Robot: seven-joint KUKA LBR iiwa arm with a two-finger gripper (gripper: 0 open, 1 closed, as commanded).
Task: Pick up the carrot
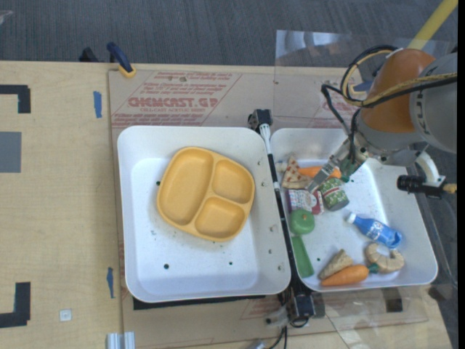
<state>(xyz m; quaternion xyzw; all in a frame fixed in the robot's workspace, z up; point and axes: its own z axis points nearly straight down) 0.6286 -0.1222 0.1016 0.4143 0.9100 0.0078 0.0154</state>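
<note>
Our gripper (pixel 328 174) hangs low over the right bin (pixel 407 217), far from the carrot (pixel 346 275).

We cannot tell how the claw stands. The carrot lies at the bin's near edge, just beside a bread piece (pixel 336 261); a yellow divided plate (pixel 205 193) sits in the left bin (pixel 145 217).

Arm (pixel 407 100) runs off the right edge, so its base & most of its body are cut off, and it covers the far right corner of the right bin (pixel 425 257). Gripper (pixel 328 174) is small & blurry against the clutter; can't tell finger state. An orange bit (pixel 311 171) beside it is partly hidden by a green carton (pixel 334 193), too small to identify.
</note>
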